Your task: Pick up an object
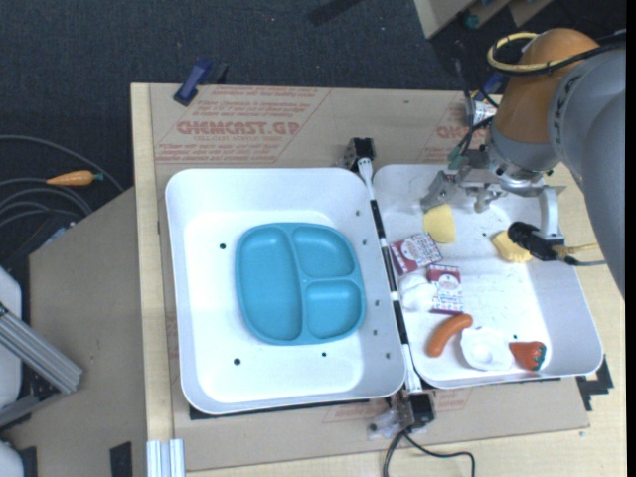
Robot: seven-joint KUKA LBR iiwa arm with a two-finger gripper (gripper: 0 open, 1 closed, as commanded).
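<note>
— Camera view: where do we log the gripper (467, 193)?
— Over the right bin (576, 296), far end — fingers spread, nothing between them. A yellow piece (441, 224) lies just beside; blue tray (298, 281) in the left bin (199, 266).

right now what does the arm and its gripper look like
The arm is bulky, smooth and grey, with a rounded orange band above the wrist. A yellowish cable loops beside the band. Below sits a silver metal wrist part, and the gripper is grey metal with thin angled fingers.
</note>
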